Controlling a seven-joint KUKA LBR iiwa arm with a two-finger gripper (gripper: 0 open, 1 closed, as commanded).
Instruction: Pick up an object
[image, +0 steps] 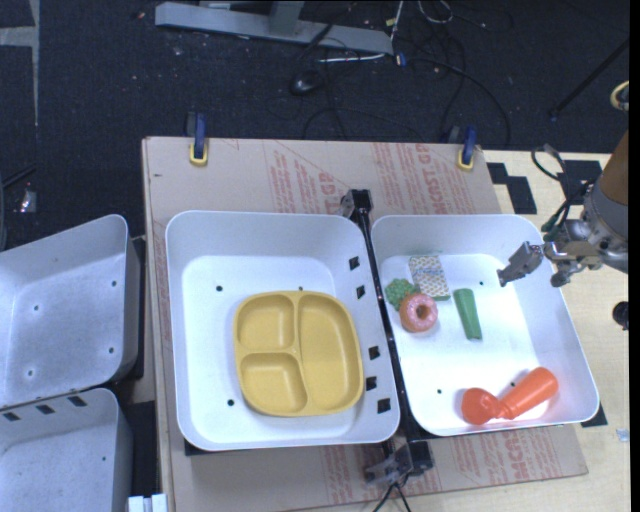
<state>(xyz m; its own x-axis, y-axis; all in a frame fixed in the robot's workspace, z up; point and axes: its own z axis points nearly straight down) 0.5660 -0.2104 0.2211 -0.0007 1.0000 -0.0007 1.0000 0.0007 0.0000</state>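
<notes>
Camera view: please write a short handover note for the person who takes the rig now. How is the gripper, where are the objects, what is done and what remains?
Gripper: above the right bin's upper right rim, nothing visible between its fingers; open or shut cannot be told.
Right bin: pink donut near the divider, green leafy piece touching it on the upper left, patterned card above, green stick to the right of the donut, orange bottle-shaped toy near the bottom edge.
Left bin: yellow divided plate.
Done: nothing picked.
Left: choose one object, descend, grasp, lift.
</notes>
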